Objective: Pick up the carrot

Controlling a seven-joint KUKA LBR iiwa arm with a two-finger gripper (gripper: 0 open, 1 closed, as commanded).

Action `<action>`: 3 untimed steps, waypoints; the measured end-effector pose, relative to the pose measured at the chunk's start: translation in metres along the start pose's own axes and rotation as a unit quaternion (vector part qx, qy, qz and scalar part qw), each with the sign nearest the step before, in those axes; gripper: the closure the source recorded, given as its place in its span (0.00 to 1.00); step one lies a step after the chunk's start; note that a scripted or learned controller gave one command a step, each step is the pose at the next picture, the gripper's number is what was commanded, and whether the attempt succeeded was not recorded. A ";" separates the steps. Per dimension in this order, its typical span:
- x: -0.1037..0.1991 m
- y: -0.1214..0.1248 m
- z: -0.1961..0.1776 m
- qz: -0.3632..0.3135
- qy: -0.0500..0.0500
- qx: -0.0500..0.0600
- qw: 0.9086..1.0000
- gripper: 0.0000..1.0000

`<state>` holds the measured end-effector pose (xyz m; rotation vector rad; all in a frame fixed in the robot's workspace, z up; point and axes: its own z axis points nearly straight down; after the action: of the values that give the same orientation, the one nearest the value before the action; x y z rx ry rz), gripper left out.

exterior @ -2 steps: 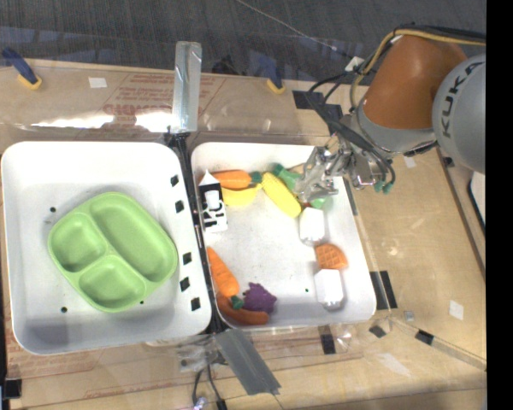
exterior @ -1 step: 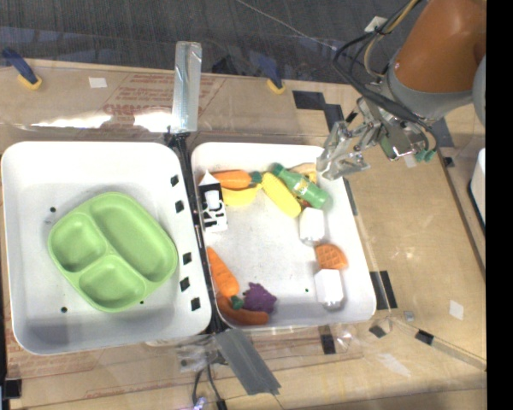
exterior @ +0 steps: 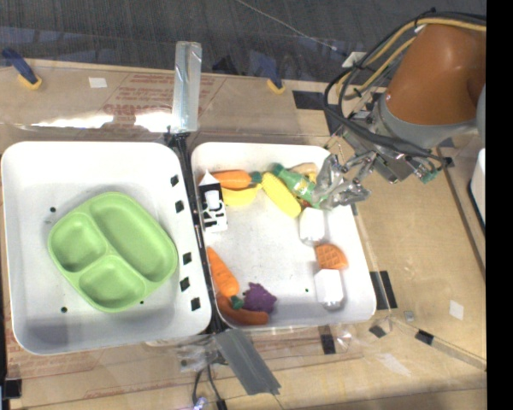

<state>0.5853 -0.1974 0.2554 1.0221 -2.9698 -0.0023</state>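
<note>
The jaws (exterior: 335, 186) hover over the right bin's (exterior: 359, 273) upper right corner; I cannot tell whether they are open or closed. The carrot (exterior: 221, 273) lies by the bin's left wall, well apart, so the approach is not begun. A purple toy (exterior: 258, 296) crowds its lower end.

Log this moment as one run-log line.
task: pick up carrot | tool: over right bin's upper right corner, nothing visibly held | carrot: lying by right bin's left wall | left bin: green tray
</note>
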 end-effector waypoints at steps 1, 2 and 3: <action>-0.043 -0.047 0.030 -0.214 -0.001 0.001 0.977 1.00; -0.050 -0.052 0.001 -0.357 -0.001 0.002 0.934 1.00; 0.017 0.002 0.014 -0.457 0.000 0.000 0.889 1.00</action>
<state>0.5705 -0.2067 0.2413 2.2676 -2.1741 -0.0028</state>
